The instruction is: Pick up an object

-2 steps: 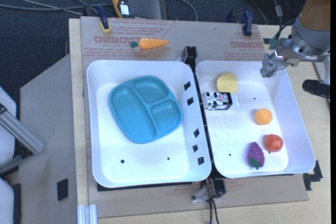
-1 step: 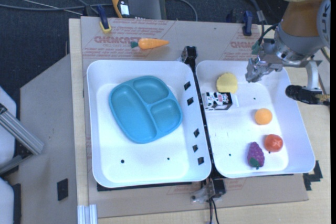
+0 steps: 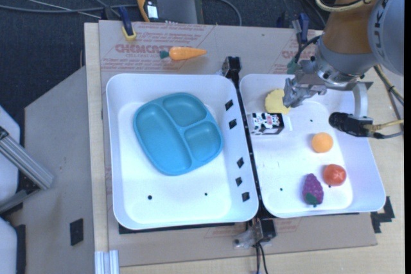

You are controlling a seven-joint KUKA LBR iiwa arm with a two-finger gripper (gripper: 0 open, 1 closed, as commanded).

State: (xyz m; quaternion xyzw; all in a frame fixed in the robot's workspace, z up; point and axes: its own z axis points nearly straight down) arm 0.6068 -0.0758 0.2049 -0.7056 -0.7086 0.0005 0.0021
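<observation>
Reaching in from the right, the arm has its hand point(image 3: 294, 94) low over the far-left corner of the right bin point(image 3: 359, 202), just above and touching or nearly touching the right edge of a pale yellow object point(image 3: 275, 101). That yellow piece lies immediately to the left of the hand in the camera view, so the coming move probably turns on a small shift leftward and down rather than any long travel. Its shape looks rounded, with no clear long axis to align to. Whether the hand is open or closed cannot be told from this angle, and nothing is visibly held. A small black-and-white box point(image 3: 266, 123) sits just nearer than the yellow piece, close enough to be nudged. Farther off in the same bin lie an orange ball point(image 3: 322, 142), a red fruit point(image 3: 334, 174) and a purple bunch of grapes point(image 3: 312, 189). The left bin point(image 3: 122, 202) carries a blue divided plate point(image 3: 178, 132), and a toy carrot point(image 3: 182, 54) rests on the tabletop point(image 3: 192, 42) beyond.
</observation>
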